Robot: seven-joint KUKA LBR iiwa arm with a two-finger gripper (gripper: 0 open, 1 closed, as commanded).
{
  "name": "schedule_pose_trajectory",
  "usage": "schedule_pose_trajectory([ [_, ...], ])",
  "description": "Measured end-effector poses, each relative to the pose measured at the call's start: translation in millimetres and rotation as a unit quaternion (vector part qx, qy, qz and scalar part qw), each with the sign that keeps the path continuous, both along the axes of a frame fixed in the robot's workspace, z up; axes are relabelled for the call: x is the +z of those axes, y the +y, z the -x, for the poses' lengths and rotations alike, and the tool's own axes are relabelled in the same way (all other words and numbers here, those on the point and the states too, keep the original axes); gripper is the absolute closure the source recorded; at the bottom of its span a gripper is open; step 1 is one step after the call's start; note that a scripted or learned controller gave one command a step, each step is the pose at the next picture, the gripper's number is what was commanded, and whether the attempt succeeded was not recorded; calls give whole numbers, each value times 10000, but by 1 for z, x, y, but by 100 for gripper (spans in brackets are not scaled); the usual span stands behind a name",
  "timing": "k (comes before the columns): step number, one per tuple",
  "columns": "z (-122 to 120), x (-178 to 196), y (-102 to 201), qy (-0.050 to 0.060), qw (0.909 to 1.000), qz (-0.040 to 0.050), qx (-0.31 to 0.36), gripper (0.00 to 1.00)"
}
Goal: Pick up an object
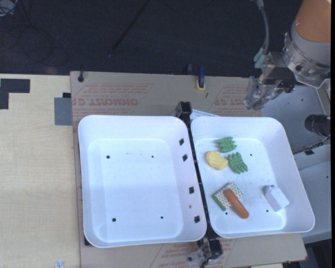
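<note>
The right bin (293, 149) holds several small objects. Two green leafy pieces (226, 144) (237, 162) lie by a yellow lump (215, 160) near its middle. Lower down, an orange carrot-like piece (237, 204) rests on a green and checkered block (225, 196). A small white-grey block (275, 197) sits at the bin's lower right. My gripper (255, 97) hangs above the cardboard just beyond the right bin's far edge, high over the bench. I see nothing between its fingers.
The left bin (89, 149) lies beside the right one, joined by a black clip strip (191, 166). A yellow and blue clamp (200, 81) stands at the cardboard's far edge. A cable (265, 21) hangs by the wrist.
</note>
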State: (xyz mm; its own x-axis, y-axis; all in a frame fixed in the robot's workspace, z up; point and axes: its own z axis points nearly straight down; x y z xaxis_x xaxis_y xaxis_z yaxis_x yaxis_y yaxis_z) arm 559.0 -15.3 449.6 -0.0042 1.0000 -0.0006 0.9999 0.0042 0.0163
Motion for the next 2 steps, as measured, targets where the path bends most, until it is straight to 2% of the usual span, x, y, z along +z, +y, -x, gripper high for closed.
schedule_pose_trajectory([
  [1, -35, 38, 28, 65, 10000, -1, -8, 100],
  [2, -56, 91, 66, 65, 10000, -4, -2, 100],
])
